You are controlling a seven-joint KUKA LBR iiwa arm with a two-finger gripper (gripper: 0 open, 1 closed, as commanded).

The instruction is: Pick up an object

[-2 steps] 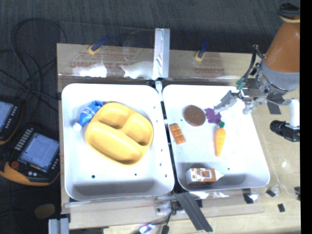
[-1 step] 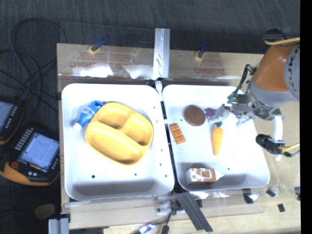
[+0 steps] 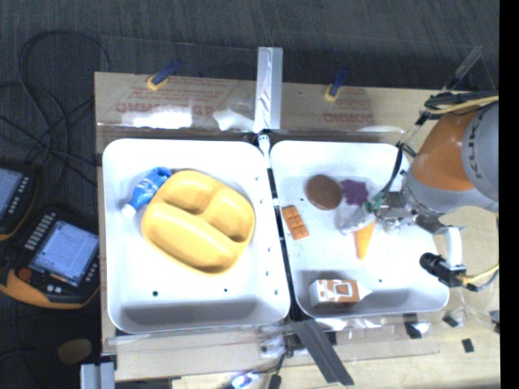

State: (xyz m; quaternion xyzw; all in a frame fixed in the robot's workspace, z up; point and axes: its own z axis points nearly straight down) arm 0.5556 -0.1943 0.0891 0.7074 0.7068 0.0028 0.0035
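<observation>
The gripper (image 3: 366, 211) sits low in the right bin (image 3: 422, 298), reaching in from the right edge, with the grey arm (image 3: 478, 156) and its orange band (image 3: 442, 156) above it. Its tip lies at the wide top end of an orange cone-shaped piece (image 3: 363, 238), which points down toward the near wall; a small purple object (image 3: 354, 190) lies just beside the tip on the far side. Whether the jaws are spread or closed, and whether anything lies between them, cannot be told — the tip is small and merges with pale material around it.

Left of the purple object, touching or nearly touching it, lies a round brown disc (image 3: 323, 191). Further left, near the wall between the bins, a small orange ridged block (image 3: 294, 221) lies on the bin floor. Against the near wall stands a little brown and white carton (image 3: 336, 292), well apart from the rest.

The left bin (image 3: 130, 298) holds a large yellow bun-like object (image 3: 198, 219) with a blue and white item (image 3: 144, 190) tucked against its far left side — partly under it, it seems
</observation>
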